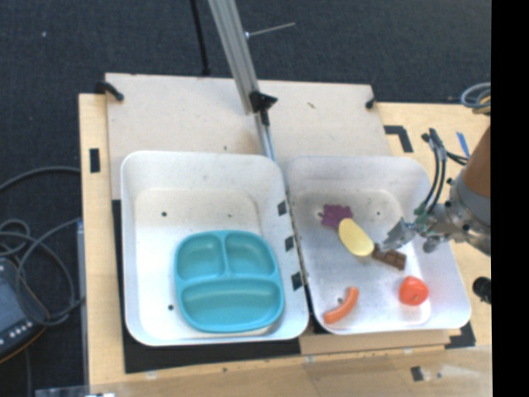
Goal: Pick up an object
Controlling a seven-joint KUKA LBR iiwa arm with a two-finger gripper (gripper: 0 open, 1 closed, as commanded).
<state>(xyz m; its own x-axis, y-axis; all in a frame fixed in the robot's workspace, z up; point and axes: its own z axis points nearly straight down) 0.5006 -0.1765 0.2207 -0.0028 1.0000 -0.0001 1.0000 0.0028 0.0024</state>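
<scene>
Several small objects lie in the right bin (331,176). A purple piece (334,215) sits beside a yellow oval (356,238). Just right of the oval lies a small brown block (390,260). A red round object (413,291) rests near the bin's right front, and an orange sausage-shaped piece (341,304) lies at the front. My gripper (395,236) reaches in from the right and hangs low, just above the brown block and next to the yellow oval. I see nothing held in it.
The left bin (149,180) holds a teal divided plate (227,281). A metal pole (235,48) slants up from the seam between the bins. Cables (436,160) trail off the arm at the right edge.
</scene>
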